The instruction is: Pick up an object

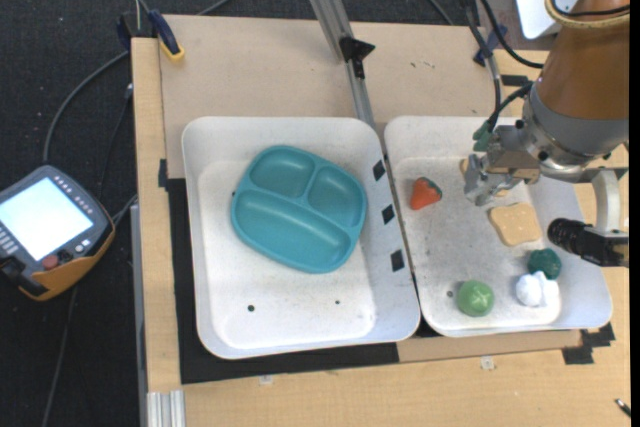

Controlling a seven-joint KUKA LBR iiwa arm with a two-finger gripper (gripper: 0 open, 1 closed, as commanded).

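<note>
Bench (260, 75) first — carrying two shallow white bins side by side, left bin (215, 315) and right bin (440, 315). Sitting in the left bin, a teal divided plate (298, 207), filling much of the floor. Reaching in from the right, the grey arm (590, 65) with its orange band, ending over the upper middle of the right bin. Hanging there, the gripper (488, 183) — jaws pointing down with nothing seen between them; whether wide or narrow, not possible to tell from this angle.

Lying in the right bin, going down in size: a tan sponge-like block (516, 224) just below and slightly right of the jaws, long axis running roughly up-left to down-right; a red strawberry-like piece (425, 193) just to the left of the jaws, at about the same height in the view; a green ball (475, 297) well below; a dark green piece (545, 262) and a white piece (530, 290) touching near the lower right corner.

Judging nearest candidates: red piece or tan block, both just beside the jaws, neither directly beneath — calling for a short sideways shift before dropping.
</note>
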